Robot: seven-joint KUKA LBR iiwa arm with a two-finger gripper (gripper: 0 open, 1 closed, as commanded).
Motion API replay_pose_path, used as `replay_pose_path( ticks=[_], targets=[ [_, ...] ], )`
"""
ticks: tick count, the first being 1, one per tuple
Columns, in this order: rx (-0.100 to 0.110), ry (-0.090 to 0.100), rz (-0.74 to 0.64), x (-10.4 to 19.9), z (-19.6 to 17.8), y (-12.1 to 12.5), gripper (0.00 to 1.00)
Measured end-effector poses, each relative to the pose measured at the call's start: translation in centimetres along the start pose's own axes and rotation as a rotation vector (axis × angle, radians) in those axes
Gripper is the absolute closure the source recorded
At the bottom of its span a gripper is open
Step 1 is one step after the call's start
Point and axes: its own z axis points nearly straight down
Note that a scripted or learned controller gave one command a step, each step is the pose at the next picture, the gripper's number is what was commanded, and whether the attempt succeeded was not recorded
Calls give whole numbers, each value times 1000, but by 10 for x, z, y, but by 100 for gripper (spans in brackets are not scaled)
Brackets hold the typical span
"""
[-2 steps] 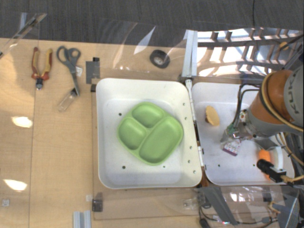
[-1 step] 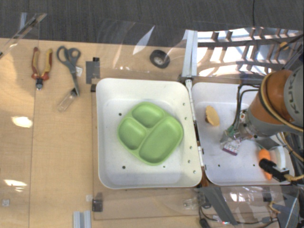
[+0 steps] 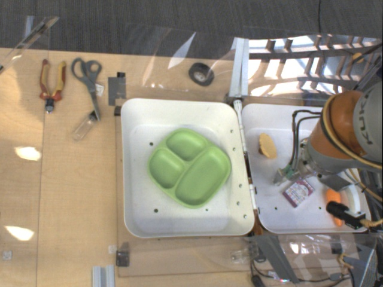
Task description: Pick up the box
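Observation:
The box (image 3: 297,191) is small, with a purple and white print, and lies tilted on the floor of the right bin (image 3: 269,217), near its middle front. My gripper (image 3: 286,173) hangs low over that bin, its tip just up and to the left of the box, close to the box's upper corner. Nothing shows held in it. The grey arm with its orange band (image 3: 344,130) reaches in from the right and covers the bin's right part.
A yellow oval item (image 3: 267,146) lies at the back left of the right bin. An orange item (image 3: 332,195) sits right of the box. The left bin (image 3: 134,178) holds a green divided plate (image 3: 190,167). Pliers (image 3: 50,84), scissors (image 3: 89,82) and a tape roll (image 3: 201,73) lie on the bench.

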Motion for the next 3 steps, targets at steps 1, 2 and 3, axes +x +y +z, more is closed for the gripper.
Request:
replay_pose_path(
  ticks=[1,2,3],
  targets=[
    [2,-1,49,-15,0,-36,0],
    [-5,-4,46,-15,-11,-33,100],
    [10,5,60,42,-116,-21,100]
  ],
)
